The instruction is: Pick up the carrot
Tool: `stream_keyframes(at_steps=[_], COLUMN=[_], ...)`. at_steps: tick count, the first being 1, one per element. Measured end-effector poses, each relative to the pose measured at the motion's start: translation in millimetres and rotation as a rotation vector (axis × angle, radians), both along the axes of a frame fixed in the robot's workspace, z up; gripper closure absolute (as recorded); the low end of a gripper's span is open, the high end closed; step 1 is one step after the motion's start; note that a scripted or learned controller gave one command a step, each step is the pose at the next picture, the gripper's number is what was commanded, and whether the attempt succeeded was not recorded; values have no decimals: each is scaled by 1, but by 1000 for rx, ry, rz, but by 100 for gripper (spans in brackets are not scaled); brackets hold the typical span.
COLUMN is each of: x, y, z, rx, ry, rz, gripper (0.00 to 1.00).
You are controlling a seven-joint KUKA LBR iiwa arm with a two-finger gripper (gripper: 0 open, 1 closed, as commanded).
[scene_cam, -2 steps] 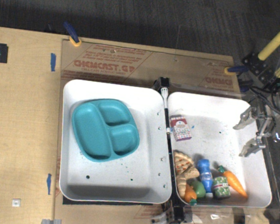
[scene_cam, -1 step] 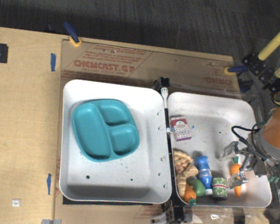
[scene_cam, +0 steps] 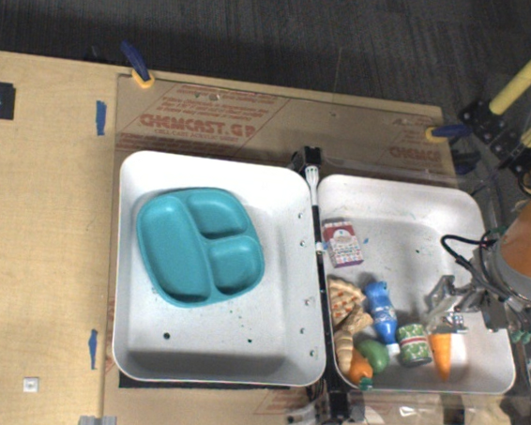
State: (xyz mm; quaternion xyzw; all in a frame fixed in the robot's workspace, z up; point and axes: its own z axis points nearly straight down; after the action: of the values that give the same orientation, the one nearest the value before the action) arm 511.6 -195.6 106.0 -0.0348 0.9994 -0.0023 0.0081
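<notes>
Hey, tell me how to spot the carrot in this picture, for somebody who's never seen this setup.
Look at the right bin, not the left bin holding the teal plate. Along its near edge lies a row of toys. The carrot is the plain orange cone right of the small green-and-white can, just under the claw.

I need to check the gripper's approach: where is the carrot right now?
The carrot lies in the right bin, near its front right corner, just right of a small green-and-white can and just below the gripper.

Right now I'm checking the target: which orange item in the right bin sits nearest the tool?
The carrot by the bin's right wall, just below the tool; the other orange piece lies at the left.
</notes>
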Motion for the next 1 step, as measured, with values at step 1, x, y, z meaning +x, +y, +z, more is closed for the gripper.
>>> stream_keyframes(at_steps=[1], x=[0], y=[0], z=[0], rx=[1], ry=[1], rz=[0], gripper=[0])
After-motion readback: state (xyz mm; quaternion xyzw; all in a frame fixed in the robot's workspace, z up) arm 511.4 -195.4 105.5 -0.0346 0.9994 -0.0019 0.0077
